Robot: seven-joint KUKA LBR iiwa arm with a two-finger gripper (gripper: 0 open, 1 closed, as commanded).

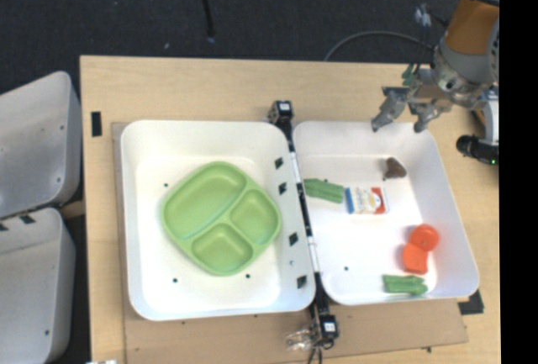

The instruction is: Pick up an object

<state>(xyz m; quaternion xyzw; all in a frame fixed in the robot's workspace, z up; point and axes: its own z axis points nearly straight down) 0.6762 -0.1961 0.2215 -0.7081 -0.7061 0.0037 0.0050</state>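
Observation:
My gripper point(400, 119) hangs over the far rim of the right bin point(445, 186), fingers spread open with nothing between them. Below it in that bin lie a small brown lump point(393, 169), a green bar point(324, 191), a white, red and blue packet point(366, 201), an orange cup-like piece point(419, 248) and a green pod point(403, 285) near the front edge. The brown lump is the nearest object to the gripper, a little in front of it.
The left bin point(143, 186) holds a green divided plate point(220, 218). A ridge with black clips point(296, 211) separates the bins. A black cable point(361, 41) loops over the bench behind the right bin. White chairs point(34, 186) stand at the left.

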